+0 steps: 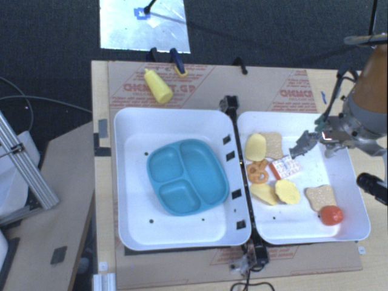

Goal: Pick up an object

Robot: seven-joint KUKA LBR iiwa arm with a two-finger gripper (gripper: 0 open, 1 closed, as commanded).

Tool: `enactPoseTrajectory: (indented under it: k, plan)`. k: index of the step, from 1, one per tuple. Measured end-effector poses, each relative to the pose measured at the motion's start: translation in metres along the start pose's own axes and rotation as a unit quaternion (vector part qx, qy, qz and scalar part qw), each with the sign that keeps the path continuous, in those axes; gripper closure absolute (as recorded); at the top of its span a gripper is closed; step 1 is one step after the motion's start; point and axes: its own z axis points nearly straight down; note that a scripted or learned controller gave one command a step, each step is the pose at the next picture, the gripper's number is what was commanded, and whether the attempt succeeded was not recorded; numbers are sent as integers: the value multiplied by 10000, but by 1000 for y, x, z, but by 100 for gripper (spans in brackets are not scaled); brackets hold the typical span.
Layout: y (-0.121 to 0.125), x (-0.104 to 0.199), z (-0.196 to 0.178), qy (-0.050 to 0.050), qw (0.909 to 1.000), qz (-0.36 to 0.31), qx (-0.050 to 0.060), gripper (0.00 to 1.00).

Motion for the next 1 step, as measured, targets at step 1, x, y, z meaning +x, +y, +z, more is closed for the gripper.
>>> enactPoseTrajectory:
  k: [1]
  plan:
    - [-23,9,77,11,10000,10,39,0]
